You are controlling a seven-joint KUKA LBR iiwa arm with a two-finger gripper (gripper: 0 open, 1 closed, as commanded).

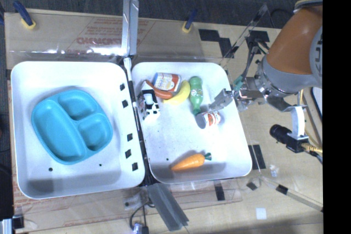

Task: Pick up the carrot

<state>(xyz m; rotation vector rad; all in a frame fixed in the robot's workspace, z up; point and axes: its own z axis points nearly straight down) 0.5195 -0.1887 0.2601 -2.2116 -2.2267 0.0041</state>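
Here the carrot (189,161) lies near the right bin's (164,140) front edge (leafy end right), well below the gripper (222,100).

Faint red print on bench sheet (101,33) — illegible, no other text readable

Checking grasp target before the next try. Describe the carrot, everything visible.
The carrot is a small orange toy, plastic-looking, with a green stem at its right end. It lies flat on the floor of the right bin, near the front wall, tip pointing left and slightly down. Nothing touches it; the gripper is farther back.
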